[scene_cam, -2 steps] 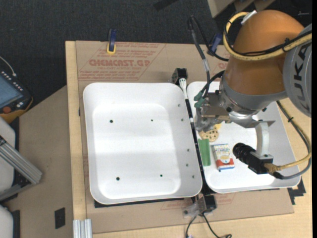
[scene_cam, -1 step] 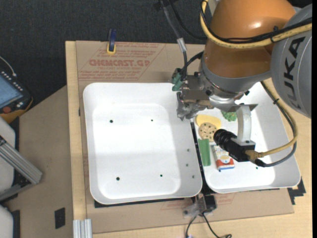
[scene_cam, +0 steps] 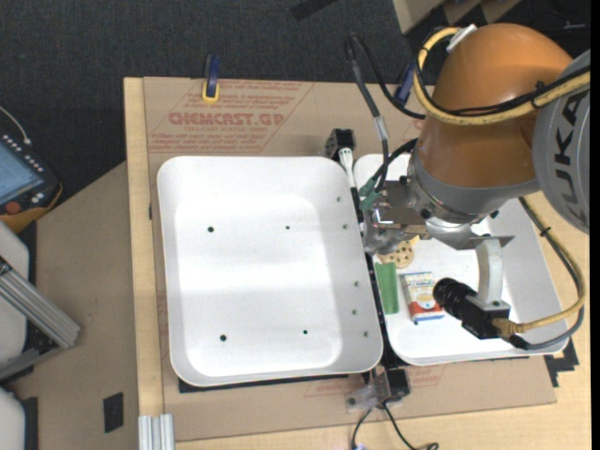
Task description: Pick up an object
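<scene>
I am reaching over the right bin (scene_cam: 525, 340) at the right of the frame, my gripper (scene_cam: 386, 232) hanging near its left wall. Whether I am clenched or released, I cannot tell; my wrist is covering that. Nothing is visibly lifted, so I am judging the pick as not yet done. A green object (scene_cam: 386, 286), a small card packet (scene_cam: 422, 296) and a spotted piece (scene_cam: 404, 252) are lying just below me. The wall is crowding the green object, while the left bin (scene_cam: 253, 261) is offering open room.
</scene>
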